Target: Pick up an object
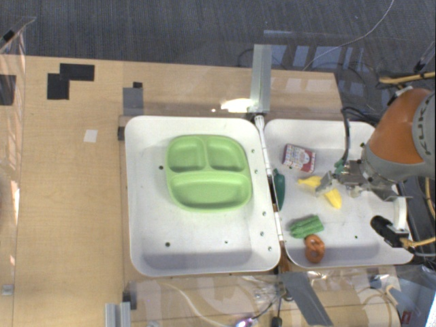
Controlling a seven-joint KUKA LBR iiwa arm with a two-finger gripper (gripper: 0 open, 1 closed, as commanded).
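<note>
Hand [332,181] low in right bin [354,131], amid yellow pieces [332,197], likely positioned for grasping; finger state cannot tell; nothing visibly gripped.

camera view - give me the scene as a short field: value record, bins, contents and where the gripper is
left bin: holds a green divided plate
right bin: holds a small red and white packet, two yellow pieces, a green item, a brown round item
bin divider: a dark green thing lies by the shared rim
arm: reaches in from the right, over the right bin
gripper: low beside the yellow pieces; fingers too small to read
held object: none visible between the fingers
</note>
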